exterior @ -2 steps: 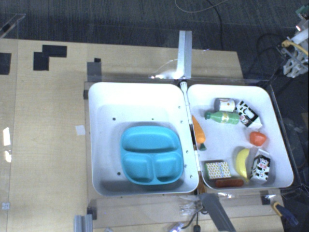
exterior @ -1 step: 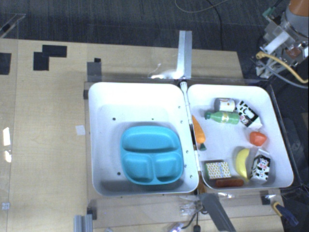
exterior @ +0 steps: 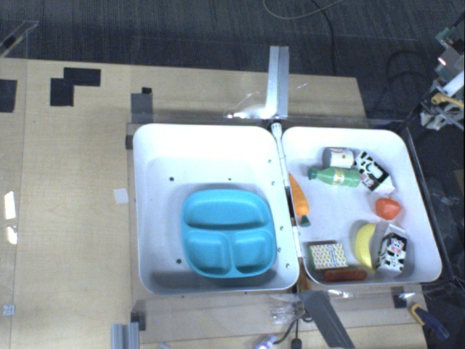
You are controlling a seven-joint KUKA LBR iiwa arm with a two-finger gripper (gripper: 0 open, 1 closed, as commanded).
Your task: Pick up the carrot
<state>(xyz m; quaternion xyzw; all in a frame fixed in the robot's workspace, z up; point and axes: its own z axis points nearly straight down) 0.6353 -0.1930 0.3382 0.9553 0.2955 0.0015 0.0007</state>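
carrot [exterior: 298, 196] against right bin's [exterior: 414, 195] left wall — apparently tilted

A: How many shallow white bins sit on the table?

B: Two: a left bin [exterior: 145, 195] and a right bin [exterior: 407, 158].

A: And what's in them?

B: One blue three-compartment plastic tray [exterior: 229, 231], one orange carrot [exterior: 298, 197], one green bottle [exterior: 334, 176], one yellow banana [exterior: 364, 244], one small orange-red rounded item [exterior: 389, 209], two black-and-white patterned cartons [exterior: 372, 171] [exterior: 393, 251], one grey can [exterior: 338, 156], one yellowish patterned packet [exterior: 328, 254], one dark red sausage-shaped piece [exterior: 344, 274].
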